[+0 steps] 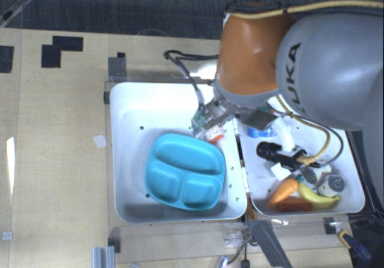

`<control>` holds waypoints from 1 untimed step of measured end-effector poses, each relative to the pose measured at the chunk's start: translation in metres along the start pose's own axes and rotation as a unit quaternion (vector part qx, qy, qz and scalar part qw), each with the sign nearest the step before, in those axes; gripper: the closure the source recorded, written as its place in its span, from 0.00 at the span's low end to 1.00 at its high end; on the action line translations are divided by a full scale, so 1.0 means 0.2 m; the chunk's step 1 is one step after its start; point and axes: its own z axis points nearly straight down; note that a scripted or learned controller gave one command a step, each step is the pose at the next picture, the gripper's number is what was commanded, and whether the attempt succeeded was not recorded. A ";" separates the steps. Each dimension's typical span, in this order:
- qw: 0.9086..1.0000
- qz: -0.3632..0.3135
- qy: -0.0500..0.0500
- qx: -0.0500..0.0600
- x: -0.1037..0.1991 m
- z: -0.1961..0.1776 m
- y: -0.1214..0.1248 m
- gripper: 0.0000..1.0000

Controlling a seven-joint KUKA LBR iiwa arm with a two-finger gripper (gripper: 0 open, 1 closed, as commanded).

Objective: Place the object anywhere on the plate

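Gripper [209,122] over left bin [126,141], just beside blue plate's [185,171] upper right rim; grip state can't be told. Small orange-white object [214,135] right under it. Best to shift further over plate, lower, then release.

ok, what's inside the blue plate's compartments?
Nothing shows in the three compartments of the blue plate. The gripper hangs just beyond its far rim with a small orange-and-white item at its tip; the grip itself is unclear.

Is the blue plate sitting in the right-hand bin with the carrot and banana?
No, the blue plate lies in the left bin; the carrot and banana are in the right bin.
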 end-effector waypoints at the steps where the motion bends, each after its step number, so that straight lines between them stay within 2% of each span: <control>1: 0.999 0.045 0.000 0.000 -0.22 -0.02 -0.16 1.00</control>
